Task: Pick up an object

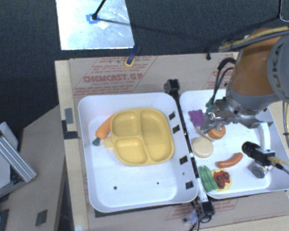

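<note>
My gripper (211,123) is down in the right bin (276,126), near its left side. Directly beneath and touching it lies a small orange-red round toy (218,132), partly hidden by the gripper. A purple grape bunch (197,117) sits just to the gripper's left. A cream round disc (203,147) lies just below it. Further toward the front are a red-orange sausage (229,161), a green bean pod (207,178) and a small pizza slice (222,179).
The left bin (98,187) holds a yellow divided plate (139,137), with a carrot (103,127) against its left edge. A black divider with clips (182,129) runs between the bins. The arm's grey and orange body (259,77) hangs over the right bin's back.
</note>
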`<state>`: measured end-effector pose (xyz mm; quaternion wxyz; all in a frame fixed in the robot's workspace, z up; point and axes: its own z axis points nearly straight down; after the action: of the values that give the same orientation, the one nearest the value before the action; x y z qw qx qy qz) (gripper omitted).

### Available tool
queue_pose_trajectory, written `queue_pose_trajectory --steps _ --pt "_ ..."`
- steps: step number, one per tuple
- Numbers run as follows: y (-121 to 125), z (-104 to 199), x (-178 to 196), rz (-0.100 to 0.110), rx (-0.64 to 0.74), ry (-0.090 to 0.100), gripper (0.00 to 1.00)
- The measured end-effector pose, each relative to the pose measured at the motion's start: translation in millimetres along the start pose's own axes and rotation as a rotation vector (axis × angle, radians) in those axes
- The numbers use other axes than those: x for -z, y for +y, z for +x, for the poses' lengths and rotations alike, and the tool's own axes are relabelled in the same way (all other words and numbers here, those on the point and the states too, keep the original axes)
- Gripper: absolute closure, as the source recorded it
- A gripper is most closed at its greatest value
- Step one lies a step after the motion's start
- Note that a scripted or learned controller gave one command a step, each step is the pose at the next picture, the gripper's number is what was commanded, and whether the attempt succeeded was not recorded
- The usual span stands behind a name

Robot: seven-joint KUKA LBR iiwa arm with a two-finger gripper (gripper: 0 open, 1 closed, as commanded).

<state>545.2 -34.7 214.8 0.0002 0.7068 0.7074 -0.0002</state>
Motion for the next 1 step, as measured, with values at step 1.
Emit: queue_pose_trajectory --steps 1 --pt "2.5 0.9 19.8 -0.004 0.003 0.001 1.00"
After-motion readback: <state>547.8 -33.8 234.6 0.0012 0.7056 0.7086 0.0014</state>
